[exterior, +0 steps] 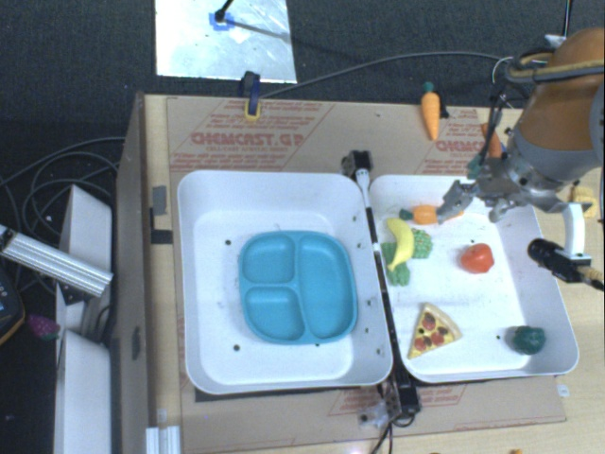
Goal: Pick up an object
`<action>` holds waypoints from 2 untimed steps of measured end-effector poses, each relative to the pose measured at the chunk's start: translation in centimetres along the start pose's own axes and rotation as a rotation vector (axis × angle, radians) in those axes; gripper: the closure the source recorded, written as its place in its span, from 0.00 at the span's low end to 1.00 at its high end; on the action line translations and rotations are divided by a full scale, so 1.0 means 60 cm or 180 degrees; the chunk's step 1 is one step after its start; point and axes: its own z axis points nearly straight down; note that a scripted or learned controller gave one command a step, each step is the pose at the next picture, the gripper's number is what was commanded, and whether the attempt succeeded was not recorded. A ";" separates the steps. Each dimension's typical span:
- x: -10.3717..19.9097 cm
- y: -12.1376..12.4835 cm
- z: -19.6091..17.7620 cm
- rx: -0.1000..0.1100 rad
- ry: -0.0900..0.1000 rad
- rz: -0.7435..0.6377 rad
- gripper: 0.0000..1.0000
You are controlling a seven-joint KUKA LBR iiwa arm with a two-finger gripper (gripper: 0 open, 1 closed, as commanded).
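Observation:
The right bin holds several toy foods: a yellow banana on green broccoli, a small orange piece, a red tomato, a pizza slice and a dark green lump. My gripper hangs over the bin's far side, open, with nothing between its fingers. Its left finger ends just right of the orange piece. The tomato lies below the gripper.
The left bin carries a blue divided plate. A toy carrot lies on the cardboard behind the right bin. A black clip sits where the bins meet, and cables run along the bench's left.

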 end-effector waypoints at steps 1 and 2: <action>0.036 0.088 0.157 0.0008 0.0001 -0.0005 0.00; 0.027 0.120 0.237 -0.0002 -0.0019 0.0007 0.00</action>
